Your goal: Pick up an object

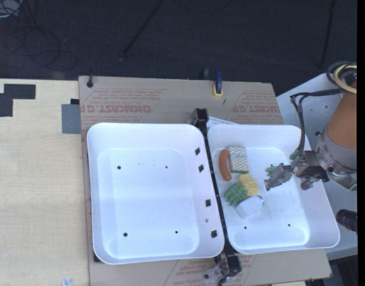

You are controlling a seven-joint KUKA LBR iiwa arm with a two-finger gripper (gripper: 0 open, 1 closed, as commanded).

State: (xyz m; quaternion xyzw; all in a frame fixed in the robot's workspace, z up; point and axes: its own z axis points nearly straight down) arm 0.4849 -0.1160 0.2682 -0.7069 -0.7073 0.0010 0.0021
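Overhead, the jaws (278,177) hover over the right bin (316,234), spread and gripping nothing. Toys cluster just to their left: sausage (225,164), corn (249,185), white block (249,206). Packed so tightly, a descent may nudge neighbours and miss.

White bins (147,246); orange sausage (225,164), yellow corn (249,185), green leaf (235,193).

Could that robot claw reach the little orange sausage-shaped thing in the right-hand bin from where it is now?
Probably yes. The gripper hangs over the right bin, and the orange sausage lies uncovered at the bin's far side. A green piece and yellow piece sit nearby, slightly crowding it.
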